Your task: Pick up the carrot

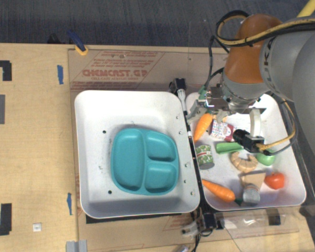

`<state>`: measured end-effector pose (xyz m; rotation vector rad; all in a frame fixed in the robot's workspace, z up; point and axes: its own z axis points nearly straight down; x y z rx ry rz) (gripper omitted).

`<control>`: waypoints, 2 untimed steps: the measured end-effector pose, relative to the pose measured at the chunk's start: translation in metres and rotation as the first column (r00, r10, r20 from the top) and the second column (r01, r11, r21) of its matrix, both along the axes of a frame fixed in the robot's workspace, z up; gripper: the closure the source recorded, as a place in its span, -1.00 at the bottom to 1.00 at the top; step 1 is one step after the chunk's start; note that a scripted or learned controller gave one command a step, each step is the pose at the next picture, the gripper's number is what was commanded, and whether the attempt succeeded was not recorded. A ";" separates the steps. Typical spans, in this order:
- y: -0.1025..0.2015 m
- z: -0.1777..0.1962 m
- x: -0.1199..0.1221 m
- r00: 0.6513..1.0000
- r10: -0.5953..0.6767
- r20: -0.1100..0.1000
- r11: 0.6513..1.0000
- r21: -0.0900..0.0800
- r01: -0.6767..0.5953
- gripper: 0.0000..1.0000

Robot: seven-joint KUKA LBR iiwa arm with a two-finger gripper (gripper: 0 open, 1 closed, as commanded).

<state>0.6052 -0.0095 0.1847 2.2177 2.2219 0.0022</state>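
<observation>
Two orange, carrot-shaped pieces lie in the right bin (296,193). One carrot (202,126) lies tilted against the bin's left wall near the back. The other carrot (219,190) lies near the front left, pointing left. My gripper (228,117) hangs under the grey wrist and orange band (249,51), low over the back of this bin. It is just right of the rear carrot and above a white and pink packet (220,130). I see nothing held in it.
Crowded in the right bin are a small green can (205,156), a green vegetable (229,147), a bread piece (245,163), a tan wedge (253,179), a red tomato (274,180) and a grey piece (251,195). The left bin (89,140) holds a teal divided tray (145,161).
</observation>
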 end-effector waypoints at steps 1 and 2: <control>0.000 0.000 0.000 1.000 0.000 0.000 1.000 0.000 0.000 -1.00; 0.000 0.000 0.000 1.000 0.000 0.000 1.000 0.000 0.000 -1.00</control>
